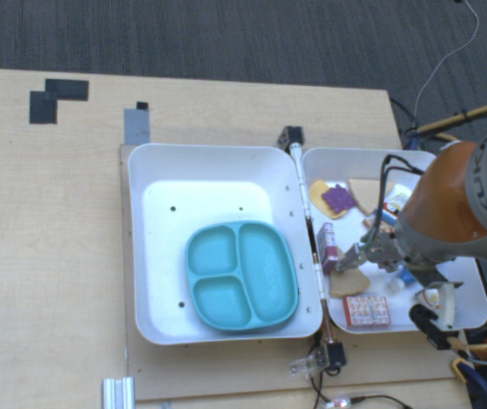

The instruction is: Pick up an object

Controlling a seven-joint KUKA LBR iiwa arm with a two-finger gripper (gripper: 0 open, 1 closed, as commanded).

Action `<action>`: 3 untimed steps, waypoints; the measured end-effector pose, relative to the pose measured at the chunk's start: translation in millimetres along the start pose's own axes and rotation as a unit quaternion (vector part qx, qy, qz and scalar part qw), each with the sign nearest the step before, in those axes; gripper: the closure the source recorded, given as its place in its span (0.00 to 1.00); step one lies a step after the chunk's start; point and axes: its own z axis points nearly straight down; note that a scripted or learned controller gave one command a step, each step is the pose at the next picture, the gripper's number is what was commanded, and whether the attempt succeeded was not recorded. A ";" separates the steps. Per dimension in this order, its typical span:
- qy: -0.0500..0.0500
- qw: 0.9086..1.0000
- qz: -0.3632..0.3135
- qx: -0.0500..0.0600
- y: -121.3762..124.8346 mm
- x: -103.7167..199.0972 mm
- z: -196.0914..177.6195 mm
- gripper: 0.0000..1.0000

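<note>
My gripper (pixel 364 256) is low in the right bin (pixel 478 313), with the orange-banded arm above it on the right. Just left of it stands a small maroon and pink box (pixel 327 245). A tan flat piece (pixel 350 283) lies right under and in front of it. A red patterned card (pixel 367 312) lies at the bin's front. Toward the back, a purple piece (pixel 338 198) rests on a yellow round thing (pixel 318 196). I see nothing clearly held by the gripper.
The left bin (pixel 150 228) holds a blue divided plate (pixel 242 273). In the right bin there are also a tan slab (pixel 364 192), a white and orange packet (pixel 395 200) and a small blue item (pixel 402 273), partly hidden by the arm.
</note>
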 end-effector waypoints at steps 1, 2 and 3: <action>-0.001 1.000 0.002 0.003 -3.0 6.0 12.2 0.00; 0.001 1.000 0.000 0.000 0.1 7.8 0.0 1.00; 0.000 1.000 0.000 0.000 0.1 7.6 0.1 0.00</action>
